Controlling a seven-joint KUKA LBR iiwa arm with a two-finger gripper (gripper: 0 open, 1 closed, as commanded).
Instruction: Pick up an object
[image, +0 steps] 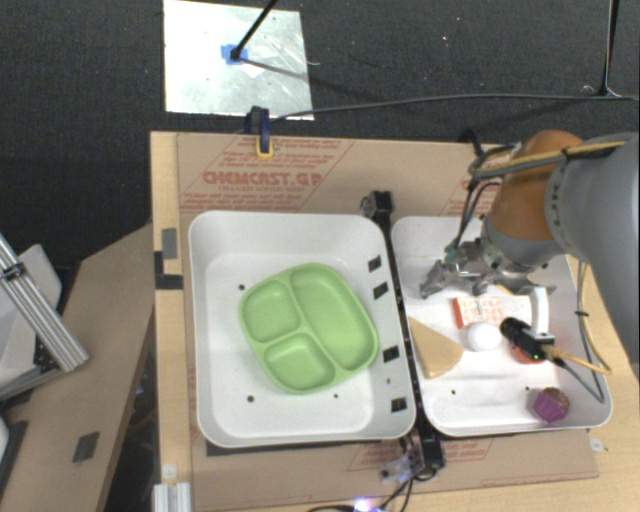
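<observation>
Camera view: gripper (487, 282) hangs at right of frame over the right bin (430, 400), near a white ball (484, 337); its state cannot be told.

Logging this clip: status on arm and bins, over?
Pincer low over right bin, nothing seen held. Ball, wedge, purple piece loose. Green tray in left bin.

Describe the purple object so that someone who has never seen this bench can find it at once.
Look at the right white bin, the one the arm reaches into. In its near right corner lies the purple object, small and rounded. It is the only purple thing there, apart from the white ball and tan wedge.
</observation>
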